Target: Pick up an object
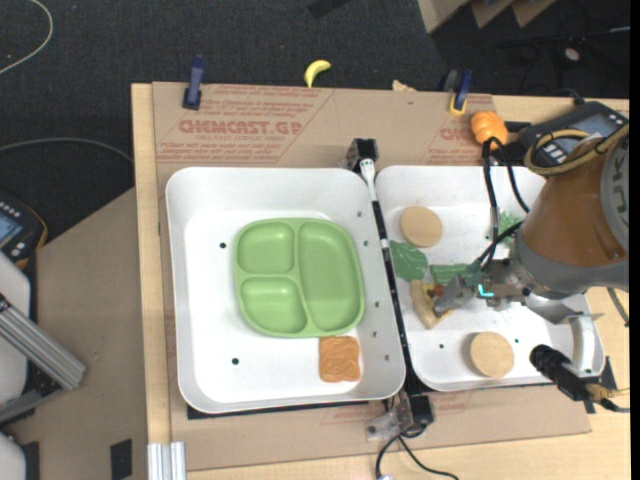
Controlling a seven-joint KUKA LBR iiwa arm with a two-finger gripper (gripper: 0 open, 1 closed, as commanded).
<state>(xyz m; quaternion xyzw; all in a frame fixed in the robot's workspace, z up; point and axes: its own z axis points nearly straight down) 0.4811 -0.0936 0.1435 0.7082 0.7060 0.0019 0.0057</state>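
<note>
- Gripper (447,298) low in the right bin (455,373), near the bin's left wall, reaching in from the right under the grey arm (575,233) with its orange band.
- Fingers dark and small against clutter; cannot tell how wide apart, nor whether anything sits between them.
- Tip just beside, perhaps touching, a tan-and-dark jumble of small objects (430,306) at the bin's left side; contact too blurred to settle.
- Green flat piece (409,261) immediately above that jumble, next to the gripper tip.
- Round tan disc (421,226) further up in the same bin, apart from the gripper.
- Second round tan disc (490,354) lower down, near the bin's front edge, also apart from the gripper.
- Black cables (492,203) hanging across the right bin's upper part, over the arm's near side.
- Left bin (190,298) holding a green divided plate (298,276) in its middle.
- Orange waffle-like piece (339,359) just below the plate, close to the front right corner of the left bin.
- Black divider strip (381,248) running between the two bins.
</note>
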